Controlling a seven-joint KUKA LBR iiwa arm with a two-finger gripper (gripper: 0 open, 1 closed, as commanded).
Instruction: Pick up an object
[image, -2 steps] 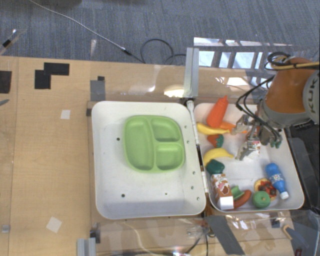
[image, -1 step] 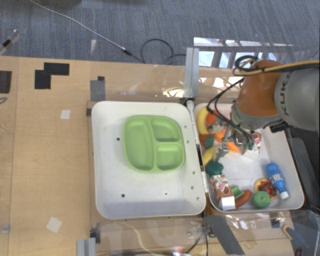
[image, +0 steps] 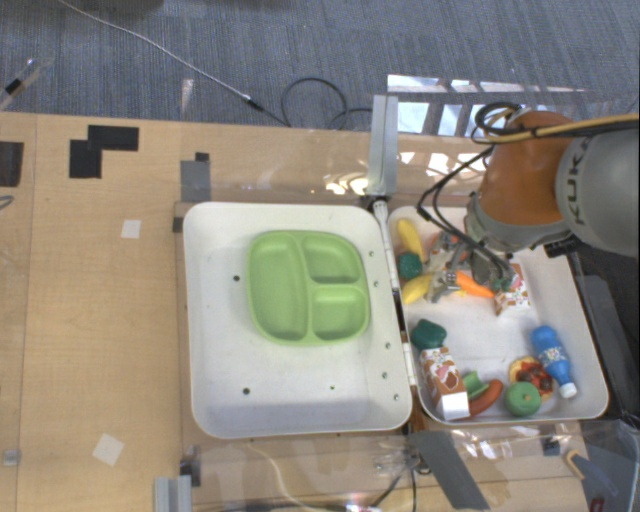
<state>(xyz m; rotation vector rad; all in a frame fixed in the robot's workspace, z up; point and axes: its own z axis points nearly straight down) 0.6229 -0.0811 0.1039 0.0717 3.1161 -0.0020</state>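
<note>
Fixed high above the bench (image: 90, 330), looking down at a slant, far enough to take in both bins. Left bin (image: 215, 330) near centre, right bin (image: 585, 360) toward 4 o'clock; arm (image: 560, 180) entering from 2 o'clock.

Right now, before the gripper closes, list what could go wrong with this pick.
The gripper sits low among crowded toys: the orange carrot, yellow banana and dark green piece lie close together, so it may catch two or knock one aside. The left bin wall is also near, risking a finger strike.
</note>
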